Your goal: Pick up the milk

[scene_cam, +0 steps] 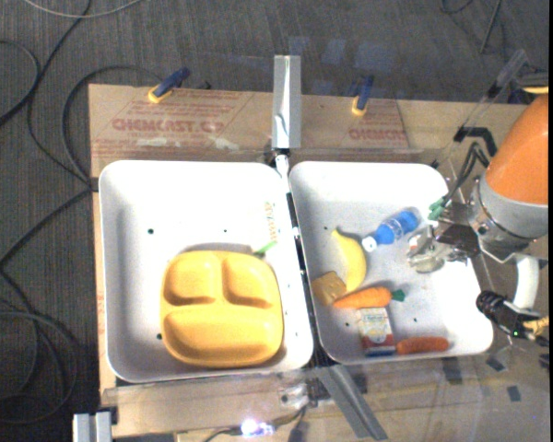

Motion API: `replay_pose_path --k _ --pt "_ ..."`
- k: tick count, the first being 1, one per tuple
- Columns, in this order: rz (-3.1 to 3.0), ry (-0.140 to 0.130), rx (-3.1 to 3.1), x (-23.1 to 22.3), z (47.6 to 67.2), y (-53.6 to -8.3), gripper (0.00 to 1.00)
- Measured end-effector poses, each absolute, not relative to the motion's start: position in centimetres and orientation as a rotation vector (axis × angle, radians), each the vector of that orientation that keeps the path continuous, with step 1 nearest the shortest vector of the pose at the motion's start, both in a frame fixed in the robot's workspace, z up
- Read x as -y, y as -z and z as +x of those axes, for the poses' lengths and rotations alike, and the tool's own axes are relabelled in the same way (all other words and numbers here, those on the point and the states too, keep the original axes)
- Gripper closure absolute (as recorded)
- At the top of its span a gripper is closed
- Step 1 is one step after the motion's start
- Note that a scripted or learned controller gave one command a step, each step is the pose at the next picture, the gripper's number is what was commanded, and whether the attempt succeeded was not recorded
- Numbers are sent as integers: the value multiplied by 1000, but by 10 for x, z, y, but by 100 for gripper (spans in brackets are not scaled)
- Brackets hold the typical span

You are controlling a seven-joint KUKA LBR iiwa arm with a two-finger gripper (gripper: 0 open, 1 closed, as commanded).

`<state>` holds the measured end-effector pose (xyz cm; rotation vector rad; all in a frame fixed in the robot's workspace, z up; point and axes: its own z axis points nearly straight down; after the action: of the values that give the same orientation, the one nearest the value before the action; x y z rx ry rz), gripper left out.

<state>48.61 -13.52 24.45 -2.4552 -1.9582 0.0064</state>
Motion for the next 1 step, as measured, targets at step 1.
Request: replay_pose_path --k 1 --pt "-2455 -7 1959 135 486 -245 0"
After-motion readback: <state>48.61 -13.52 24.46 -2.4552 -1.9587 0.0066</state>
